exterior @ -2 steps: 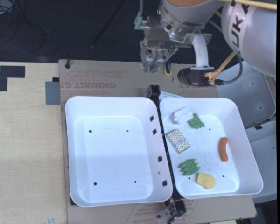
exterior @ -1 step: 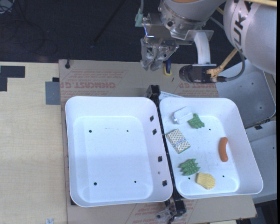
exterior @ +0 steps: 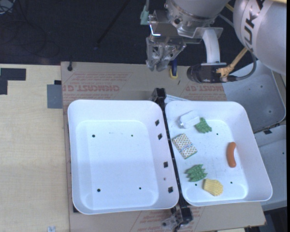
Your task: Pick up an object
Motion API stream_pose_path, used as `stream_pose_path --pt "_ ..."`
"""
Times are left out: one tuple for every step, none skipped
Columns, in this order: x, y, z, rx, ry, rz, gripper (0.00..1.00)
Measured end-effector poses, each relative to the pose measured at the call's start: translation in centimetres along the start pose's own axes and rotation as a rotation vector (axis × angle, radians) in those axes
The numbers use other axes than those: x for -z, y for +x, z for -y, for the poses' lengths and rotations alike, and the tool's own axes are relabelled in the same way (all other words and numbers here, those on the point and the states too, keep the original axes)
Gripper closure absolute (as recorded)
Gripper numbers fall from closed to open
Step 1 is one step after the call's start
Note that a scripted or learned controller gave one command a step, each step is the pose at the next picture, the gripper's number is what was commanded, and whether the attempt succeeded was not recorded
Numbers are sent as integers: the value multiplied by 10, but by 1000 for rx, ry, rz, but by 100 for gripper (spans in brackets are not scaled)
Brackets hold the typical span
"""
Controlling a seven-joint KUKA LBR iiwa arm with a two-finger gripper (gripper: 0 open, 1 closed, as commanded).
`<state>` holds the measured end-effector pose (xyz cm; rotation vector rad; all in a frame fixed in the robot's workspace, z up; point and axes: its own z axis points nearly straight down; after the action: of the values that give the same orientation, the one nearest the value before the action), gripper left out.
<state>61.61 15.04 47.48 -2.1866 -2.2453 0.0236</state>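
Hanging high at twelve o'clock above the bins, the gripper (exterior: pixel 160 62), whose state I cannot tell, must descend far to the right bin (exterior: pixel 261 178), where the orange sausage (exterior: pixel 231 154) could roll away from a misaligned grasp.

Pale wooden bench top (exterior: pixel 24 144) beneath brown cardboard sheet (exterior: pixel 111 83), dark behind.

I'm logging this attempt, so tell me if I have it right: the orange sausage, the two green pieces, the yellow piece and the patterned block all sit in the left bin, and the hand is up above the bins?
Not quite. The camera view shows the orange sausage, both green pieces, the yellow piece and the patterned block in the right bin, not the left one. The hand is indeed above the bins.
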Motion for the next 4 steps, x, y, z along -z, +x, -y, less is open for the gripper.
stream_pose_path --pt "9 2 0 7 3 1 100" --pt "18 4 1 14 7 2 100" --pt "28 5 1 20 10 3 100" --pt "37 7 1 26 14 4 100"
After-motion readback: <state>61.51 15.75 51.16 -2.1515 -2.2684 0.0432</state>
